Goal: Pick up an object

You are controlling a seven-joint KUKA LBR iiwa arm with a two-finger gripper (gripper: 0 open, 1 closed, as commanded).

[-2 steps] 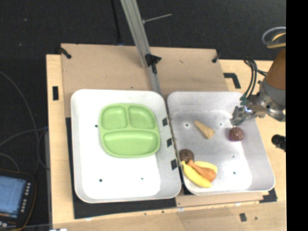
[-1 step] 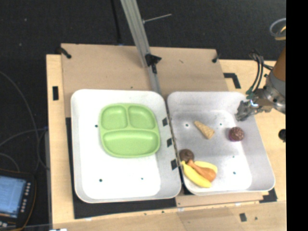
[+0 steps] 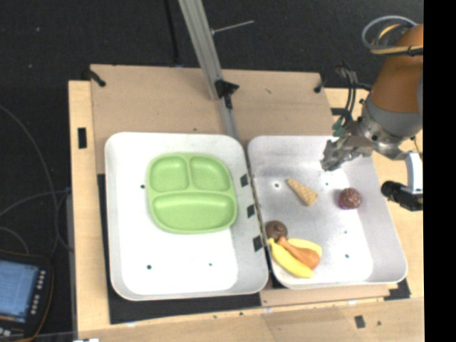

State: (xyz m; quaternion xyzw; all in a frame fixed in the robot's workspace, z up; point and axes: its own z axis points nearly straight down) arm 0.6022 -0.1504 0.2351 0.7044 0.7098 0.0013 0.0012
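Note:
The right white bin (image 3: 285,159) holds a tan cone-shaped piece (image 3: 302,191) near its middle, a dark purple round object (image 3: 349,199) to the right, a brown doughnut-like piece (image 3: 275,229) at its left wall, and a yellow banana with an orange piece (image 3: 295,255) at the front. My gripper (image 3: 332,158) hangs over the bin's back right part, above and to the right of the cone and up-left of the purple object. Nothing shows between its fingers.
The left white bin (image 3: 128,262) bears a green divided plate (image 3: 192,193). A slanted metal pole (image 3: 205,48) rises from behind the bins' shared edge. The wooden bench (image 3: 157,102) surrounds both bins. A black fitting (image 3: 400,194) sits by the right bin's right wall.

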